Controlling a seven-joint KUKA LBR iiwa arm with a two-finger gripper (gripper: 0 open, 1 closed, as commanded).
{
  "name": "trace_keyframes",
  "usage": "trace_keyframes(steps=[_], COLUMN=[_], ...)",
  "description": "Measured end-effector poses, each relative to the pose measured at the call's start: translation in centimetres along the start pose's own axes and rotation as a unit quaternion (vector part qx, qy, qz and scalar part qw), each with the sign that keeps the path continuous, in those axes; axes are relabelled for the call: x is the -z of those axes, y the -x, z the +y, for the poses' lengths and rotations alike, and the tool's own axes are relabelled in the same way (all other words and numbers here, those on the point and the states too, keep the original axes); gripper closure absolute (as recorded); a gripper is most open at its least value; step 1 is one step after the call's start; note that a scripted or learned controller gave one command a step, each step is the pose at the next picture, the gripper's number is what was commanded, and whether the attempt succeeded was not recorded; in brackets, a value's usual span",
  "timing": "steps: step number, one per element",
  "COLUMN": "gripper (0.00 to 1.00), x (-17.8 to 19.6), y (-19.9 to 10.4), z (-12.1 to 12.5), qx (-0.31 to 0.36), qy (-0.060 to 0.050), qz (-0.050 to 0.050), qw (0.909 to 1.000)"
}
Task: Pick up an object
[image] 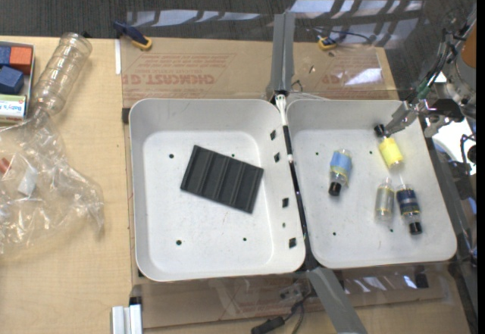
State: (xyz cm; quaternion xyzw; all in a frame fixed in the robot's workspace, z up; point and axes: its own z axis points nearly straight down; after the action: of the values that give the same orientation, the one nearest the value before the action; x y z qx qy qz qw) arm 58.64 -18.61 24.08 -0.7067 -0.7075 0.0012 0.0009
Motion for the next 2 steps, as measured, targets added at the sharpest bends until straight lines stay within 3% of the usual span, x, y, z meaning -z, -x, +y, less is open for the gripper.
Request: trace_keyframes(steps=[1, 2], gripper=[0.0, 0.0], x=[-12.8, -15.0], y=[-0.9, 0.1], z=[-1.1, -5.1], qx=[0.018, 0.035], qy=[-0.001, 0.0], qz=[0.001, 0.0], qw=[0.9998, 0.9994])
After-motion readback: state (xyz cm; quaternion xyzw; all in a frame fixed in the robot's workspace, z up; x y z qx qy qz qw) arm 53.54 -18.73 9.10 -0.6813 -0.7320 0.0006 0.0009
